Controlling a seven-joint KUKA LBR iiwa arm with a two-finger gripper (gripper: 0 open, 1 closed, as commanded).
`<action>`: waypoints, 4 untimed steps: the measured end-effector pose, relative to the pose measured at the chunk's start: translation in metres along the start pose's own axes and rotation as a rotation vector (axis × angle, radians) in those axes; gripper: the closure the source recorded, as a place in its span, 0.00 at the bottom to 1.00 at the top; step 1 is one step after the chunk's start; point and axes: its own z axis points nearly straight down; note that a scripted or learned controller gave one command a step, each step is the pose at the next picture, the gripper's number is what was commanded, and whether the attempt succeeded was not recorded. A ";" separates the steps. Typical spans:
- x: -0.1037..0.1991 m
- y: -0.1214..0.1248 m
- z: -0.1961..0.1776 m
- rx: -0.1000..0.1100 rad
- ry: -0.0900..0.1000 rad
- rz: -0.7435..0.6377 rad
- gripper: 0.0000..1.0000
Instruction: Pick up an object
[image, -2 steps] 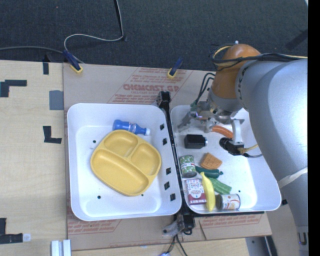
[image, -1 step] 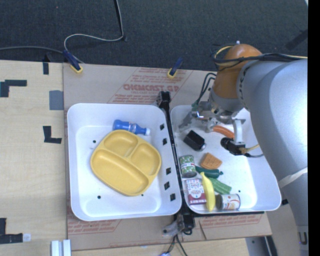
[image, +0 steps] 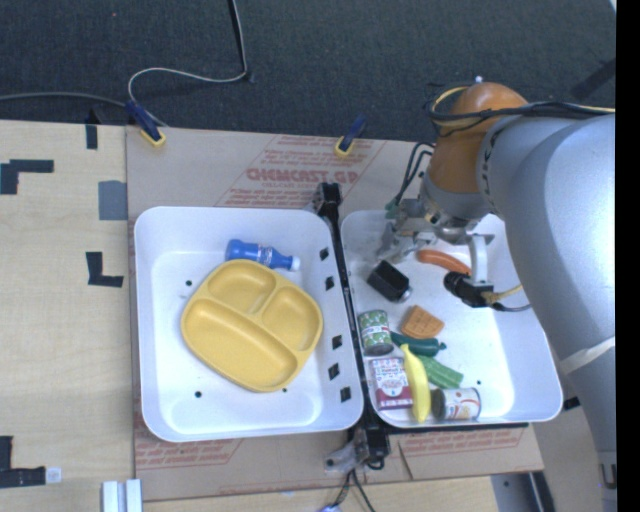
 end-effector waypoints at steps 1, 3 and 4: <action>0.000 0.000 0.000 0.000 0.000 0.000 0.00; 0.002 0.000 0.000 0.000 0.000 0.001 1.00; 0.002 0.000 0.000 0.001 0.000 0.001 0.00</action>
